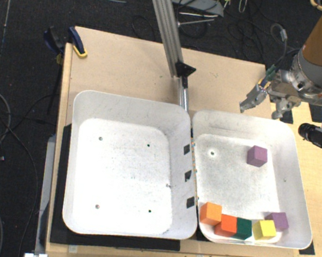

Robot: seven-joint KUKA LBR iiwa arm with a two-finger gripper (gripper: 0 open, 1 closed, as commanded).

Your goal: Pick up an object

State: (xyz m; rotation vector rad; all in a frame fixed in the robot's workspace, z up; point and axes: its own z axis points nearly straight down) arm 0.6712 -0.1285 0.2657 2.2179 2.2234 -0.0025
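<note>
The arm hangs over the right bin's [299,171] far rim, its gripper [267,105] seemingly spread and holding nothing, the purple cube [257,156] lying just nearer

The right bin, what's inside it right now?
The right bin holds six blocks: a lone purple block near the far side, and along the near wall an orange block, red-orange block, green block, yellow block and second purple block. Nothing looks covered.
</note>
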